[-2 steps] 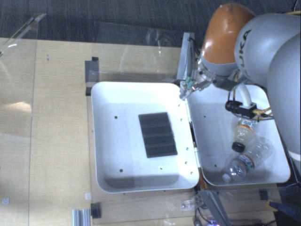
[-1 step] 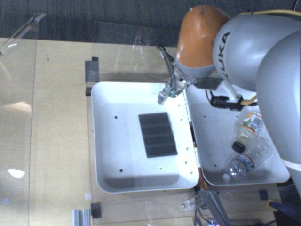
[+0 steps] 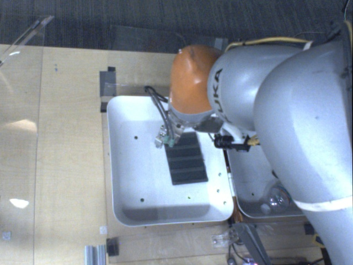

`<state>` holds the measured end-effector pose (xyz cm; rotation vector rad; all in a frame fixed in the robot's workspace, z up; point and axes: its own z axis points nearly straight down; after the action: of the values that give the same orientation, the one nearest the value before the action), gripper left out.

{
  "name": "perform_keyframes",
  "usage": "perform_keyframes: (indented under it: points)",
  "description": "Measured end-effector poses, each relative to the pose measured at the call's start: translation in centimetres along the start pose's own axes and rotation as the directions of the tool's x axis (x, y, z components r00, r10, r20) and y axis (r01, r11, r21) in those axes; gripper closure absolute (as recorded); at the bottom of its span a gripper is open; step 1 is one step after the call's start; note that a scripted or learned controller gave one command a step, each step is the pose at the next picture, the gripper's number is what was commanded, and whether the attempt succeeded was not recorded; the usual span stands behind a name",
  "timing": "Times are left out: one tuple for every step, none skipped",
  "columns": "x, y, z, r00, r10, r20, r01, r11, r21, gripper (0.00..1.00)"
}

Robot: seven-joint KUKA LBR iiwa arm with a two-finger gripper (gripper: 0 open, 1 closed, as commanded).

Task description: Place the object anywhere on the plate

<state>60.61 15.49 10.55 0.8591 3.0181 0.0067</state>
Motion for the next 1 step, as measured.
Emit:
perform_keyframes:
  points:
    - [2.33, -1.94, -4.06, 0.995, -0.099, 0.001, 0.099, 0.995, -0.001, 1.0]
